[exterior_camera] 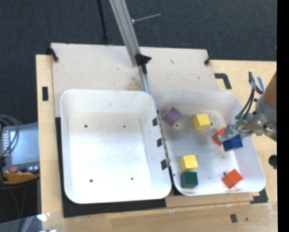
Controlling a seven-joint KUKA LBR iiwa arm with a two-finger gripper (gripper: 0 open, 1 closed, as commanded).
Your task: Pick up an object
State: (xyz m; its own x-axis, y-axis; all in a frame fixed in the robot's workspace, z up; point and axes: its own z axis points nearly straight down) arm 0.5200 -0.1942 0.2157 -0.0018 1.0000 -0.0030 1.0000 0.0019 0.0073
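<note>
Left bin (76,129): floor bare, open from above anywhere. Right bin (202,190): cluttered. Purple cube (172,115) and yellow cube (201,122) near the far wall with a gap between them. Second yellow cube (188,162) touches green cube (189,179) by the divider, no room between. Orange cube (232,178) alone near the front right corner. Mid-floor between the groups is free. Claw (231,135) sits over blue cube (233,143) at the right wall. Slanted metal rail (127,30) crosses above the far tabletop (96,62).
</note>
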